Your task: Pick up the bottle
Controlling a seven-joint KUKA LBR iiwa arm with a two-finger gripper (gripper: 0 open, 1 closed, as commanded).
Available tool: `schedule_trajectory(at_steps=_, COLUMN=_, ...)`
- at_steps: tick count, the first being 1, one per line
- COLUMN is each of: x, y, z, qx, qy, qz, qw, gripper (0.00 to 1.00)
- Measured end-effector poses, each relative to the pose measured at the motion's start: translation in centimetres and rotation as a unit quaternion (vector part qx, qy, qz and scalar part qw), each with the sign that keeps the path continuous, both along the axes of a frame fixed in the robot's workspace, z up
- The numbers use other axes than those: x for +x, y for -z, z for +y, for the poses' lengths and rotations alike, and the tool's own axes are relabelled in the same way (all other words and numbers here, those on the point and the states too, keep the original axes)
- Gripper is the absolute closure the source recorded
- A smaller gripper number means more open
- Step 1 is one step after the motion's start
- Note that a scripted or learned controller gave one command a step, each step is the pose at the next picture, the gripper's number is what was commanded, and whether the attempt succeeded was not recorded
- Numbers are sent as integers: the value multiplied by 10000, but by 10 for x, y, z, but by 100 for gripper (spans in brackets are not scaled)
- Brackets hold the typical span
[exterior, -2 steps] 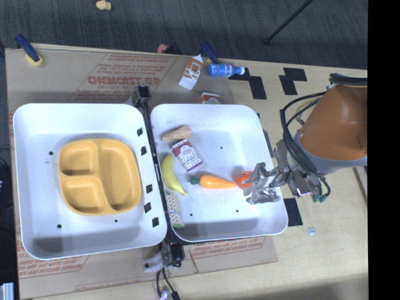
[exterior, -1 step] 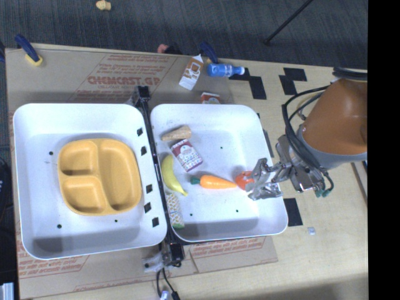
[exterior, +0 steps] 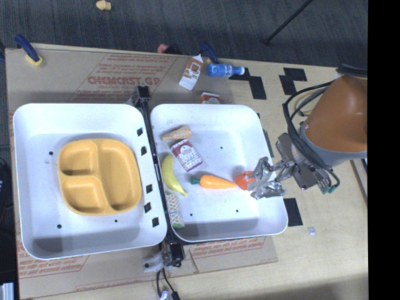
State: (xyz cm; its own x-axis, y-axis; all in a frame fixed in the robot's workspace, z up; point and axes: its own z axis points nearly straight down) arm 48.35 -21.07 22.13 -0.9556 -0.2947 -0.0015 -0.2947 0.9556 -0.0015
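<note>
**Reaching past the bin for the bottle**

Our gripper (exterior: 261, 183) hovers over the right bin (exterior: 270, 220), beside an orange-red toy; we cannot tell how its fingers stand. The bottle (exterior: 224, 70) lies far back on the tabletop (exterior: 325, 255), so we must lift and clear the rim. The cardboard there reads "CHEMCAST".

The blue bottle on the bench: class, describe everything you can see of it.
The bottle is small, blue and looks like plastic, with a paler end pointing right. It lies on its side on the bench, outside and behind the right bin, next to a small carton. Whether they touch is unclear. The hand is far from it.
</note>
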Motion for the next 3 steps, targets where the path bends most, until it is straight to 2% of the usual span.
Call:
schedule_trajectory(at_steps=1, x=6, y=1, z=4, qx=-2, qy=-137, qz=-4, qw=9999, gripper=100)
schedule_trajectory(at_steps=2, x=1, y=10, z=0, qx=7, qy=-272, qz=18, qw=9996, gripper=100)
schedule_trajectory(at_steps=3, x=5, y=8, z=0, qx=-1, qy=-837, qz=1, qw=9965, gripper=100)
